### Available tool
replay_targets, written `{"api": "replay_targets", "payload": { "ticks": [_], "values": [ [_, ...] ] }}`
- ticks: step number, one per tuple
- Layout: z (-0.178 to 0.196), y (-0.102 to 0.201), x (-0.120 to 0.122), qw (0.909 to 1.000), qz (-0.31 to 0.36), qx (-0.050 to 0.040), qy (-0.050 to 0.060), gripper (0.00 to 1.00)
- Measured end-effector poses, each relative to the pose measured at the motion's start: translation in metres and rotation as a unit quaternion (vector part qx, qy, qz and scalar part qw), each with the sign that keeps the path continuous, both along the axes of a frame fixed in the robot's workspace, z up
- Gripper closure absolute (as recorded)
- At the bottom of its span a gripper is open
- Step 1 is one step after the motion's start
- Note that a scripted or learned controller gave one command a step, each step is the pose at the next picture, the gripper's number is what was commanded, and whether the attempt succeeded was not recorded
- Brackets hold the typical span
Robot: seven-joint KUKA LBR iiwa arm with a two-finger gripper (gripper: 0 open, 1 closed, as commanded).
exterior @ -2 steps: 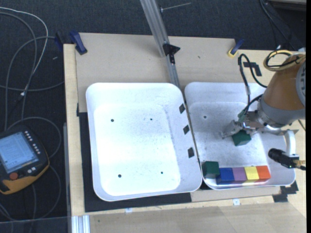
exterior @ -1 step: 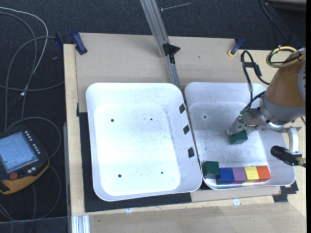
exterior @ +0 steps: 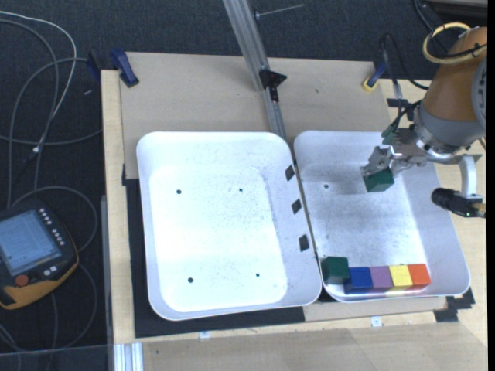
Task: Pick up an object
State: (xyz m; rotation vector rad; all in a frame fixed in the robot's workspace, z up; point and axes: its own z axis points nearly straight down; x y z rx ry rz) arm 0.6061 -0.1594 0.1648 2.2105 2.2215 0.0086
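My gripper (exterior: 379, 170) hangs over the upper middle of the right bin (exterior: 363, 215), reaching in from the right. A dark green block (exterior: 378, 181) sits between its fingers, lifted above the bin floor, so the gripper is shut on it. Along the right bin's near edge lies a row of blocks: a green one (exterior: 335, 268), a blue one (exterior: 358, 277), a purple one (exterior: 382, 276), a yellow one (exterior: 401, 274) and an orange one (exterior: 418, 273).
The left bin (exterior: 213, 222) lies beside the right one, with black clips (exterior: 296, 205) along the shared wall. A metal pole (exterior: 247, 37) slants up from behind the bins. A teach pendant (exterior: 31, 250) and cables lie on the floor at left.
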Motion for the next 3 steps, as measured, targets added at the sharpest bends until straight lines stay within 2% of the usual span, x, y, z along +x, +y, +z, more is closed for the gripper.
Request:
{"api": "replay_targets", "payload": {
  "ticks": [1,2,3],
  "values": [
    [0.098,0.023,0.047,1.0,0.0,0.0001,-0.001,1.0],
    [0.064,0.096,0.053,1.0,0.001,0.0026,0.007,1.0],
    [0.033,0.19,0.043,1.0,0.002,0.0028,0.008,1.0]
  ]
}}
